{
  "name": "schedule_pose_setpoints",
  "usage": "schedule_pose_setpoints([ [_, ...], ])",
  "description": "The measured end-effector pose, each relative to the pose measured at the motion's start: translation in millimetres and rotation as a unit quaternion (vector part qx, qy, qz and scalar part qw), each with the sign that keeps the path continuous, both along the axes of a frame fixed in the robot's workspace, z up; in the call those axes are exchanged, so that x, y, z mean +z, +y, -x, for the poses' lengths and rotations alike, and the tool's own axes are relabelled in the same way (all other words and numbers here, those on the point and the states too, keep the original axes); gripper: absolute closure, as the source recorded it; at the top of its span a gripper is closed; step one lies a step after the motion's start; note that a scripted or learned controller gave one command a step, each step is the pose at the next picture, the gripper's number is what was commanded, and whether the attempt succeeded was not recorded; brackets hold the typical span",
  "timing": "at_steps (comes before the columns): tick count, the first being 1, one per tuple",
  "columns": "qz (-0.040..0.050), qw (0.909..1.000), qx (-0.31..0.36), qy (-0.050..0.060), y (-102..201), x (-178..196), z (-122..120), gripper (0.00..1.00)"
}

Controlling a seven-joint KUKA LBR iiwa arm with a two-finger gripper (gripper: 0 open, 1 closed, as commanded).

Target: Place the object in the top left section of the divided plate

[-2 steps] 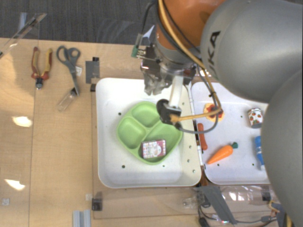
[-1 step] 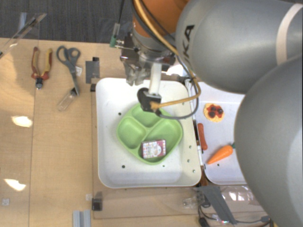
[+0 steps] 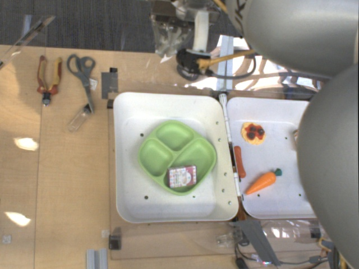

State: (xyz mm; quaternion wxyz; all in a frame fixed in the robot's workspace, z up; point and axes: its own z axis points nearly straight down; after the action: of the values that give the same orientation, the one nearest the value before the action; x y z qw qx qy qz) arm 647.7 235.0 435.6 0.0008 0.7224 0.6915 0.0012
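Carrot [image 3: 261,182], tip toward divided plate [image 3: 152,150]

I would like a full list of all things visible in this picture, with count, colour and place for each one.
bins: 2, white, side by side on the bench
divided plate: 1, green, in the left bin
small packet: 1, white and pink, in the plate's lower section
round pastry: 1, yellow with dark topping, right bin
carrot: 1, orange, right bin
sausage: 1, red, right bin's left edge
pliers: 1, red handles, bench, far left
scissors: 1, grey, beside the pliers
arm: 1, grey, right side
end effector: 1, top centre, beyond the bins
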Motion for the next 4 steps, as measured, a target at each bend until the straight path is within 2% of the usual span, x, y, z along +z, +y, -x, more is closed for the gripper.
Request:
schedule_pose_setpoints([
  [1, 0.001, 1.0, -0.004, 0.002, 0.2, -69.3, -20.0, 1.0],
  [2, 0.0002, 0.9998, 0.022, 0.0, 0.8, -24.8, -20.1, 1.0],
  [3, 0.0004, 0.9999, 0.012, 0.001, -19.4, -32.8, -20.7, 1.0],
  [4, 0.0004, 0.9997, 0.024, 0.001, 0.3, -92.1, -20.5, 1.0],
])
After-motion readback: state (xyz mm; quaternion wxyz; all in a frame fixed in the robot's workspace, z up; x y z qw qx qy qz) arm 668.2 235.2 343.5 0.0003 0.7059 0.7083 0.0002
